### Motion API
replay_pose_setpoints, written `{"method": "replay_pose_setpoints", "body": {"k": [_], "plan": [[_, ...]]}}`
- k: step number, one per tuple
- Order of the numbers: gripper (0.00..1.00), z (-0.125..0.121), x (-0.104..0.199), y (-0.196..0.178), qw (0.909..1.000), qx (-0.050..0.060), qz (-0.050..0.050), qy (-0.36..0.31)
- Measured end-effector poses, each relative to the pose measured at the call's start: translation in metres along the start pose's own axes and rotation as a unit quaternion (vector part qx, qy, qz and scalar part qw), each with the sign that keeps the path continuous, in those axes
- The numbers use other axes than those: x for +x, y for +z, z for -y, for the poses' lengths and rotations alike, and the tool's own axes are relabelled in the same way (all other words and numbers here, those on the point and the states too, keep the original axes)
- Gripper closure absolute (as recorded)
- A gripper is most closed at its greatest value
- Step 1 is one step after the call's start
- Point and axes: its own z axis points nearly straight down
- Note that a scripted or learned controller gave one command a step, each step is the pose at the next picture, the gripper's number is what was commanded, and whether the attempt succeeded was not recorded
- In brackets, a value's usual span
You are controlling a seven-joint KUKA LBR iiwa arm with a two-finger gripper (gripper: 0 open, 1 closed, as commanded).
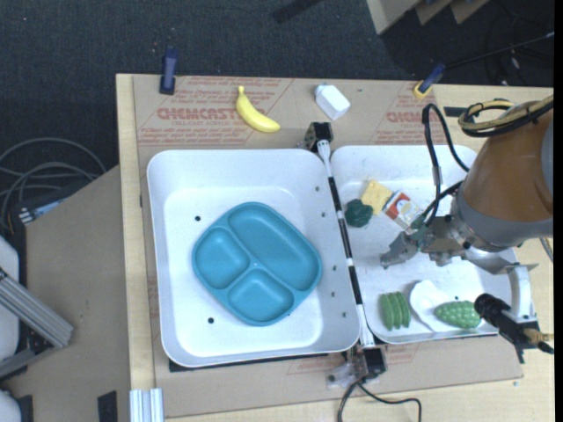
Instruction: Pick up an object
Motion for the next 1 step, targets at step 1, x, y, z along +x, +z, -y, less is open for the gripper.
{"method": "replay_pose_setpoints", "body": {"k": [1], "plan": [[0.00,-0.0418,-0.0490,0.1005,1.0000,0.001,0.001,0.001]]}}
